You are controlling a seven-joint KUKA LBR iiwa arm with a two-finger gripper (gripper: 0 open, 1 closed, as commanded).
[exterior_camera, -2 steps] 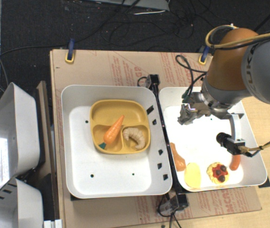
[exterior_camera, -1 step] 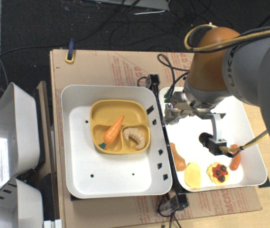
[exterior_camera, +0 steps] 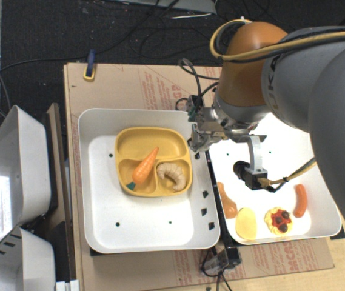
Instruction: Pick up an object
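Camera view from above and at a slant, showing two shallow white bins side by side on a tan board. The grey robot arm (exterior_camera: 318, 77), with an orange band above its wrist, reaches in from the right and covers the upper part of the right-hand white bin (exterior_camera: 281, 144). Its metal two-finger gripper (exterior_camera: 197, 141) hangs over the divide between the two bins, just beside the right edge of a yellow plastic divided plate (exterior_camera: 136, 141). Shadow and the wrist hardware hide its tip, so it is not possible to tell whether it is open or closed, or whether it touches the plate. No object can be seen held in it.

The objects to pick lie in both bins. The plate sits in the upper middle of the left-hand white bin (exterior_camera: 99, 223). An orange toy carrot (exterior_camera: 146, 165) lies at a slant across the plate's dividing ridge, its green end toward the lower left. A pale beige curled toy shrimp (exterior_camera: 173, 176) rests in the plate's lower right compartment, near the carrot but apart from it.

Four small items lie along the near side of the right-hand bin, well apart from the gripper. From left to right they are a peach-orange drumstick-shaped toy (exterior_camera: 227, 204) close to the left wall, a flat pale yellow oval disc (exterior_camera: 246, 223), a small round yellow piece with red toppings (exterior_camera: 279, 220), and an orange-red toy sausage (exterior_camera: 300, 200) standing nearly lengthwise near the right wall.
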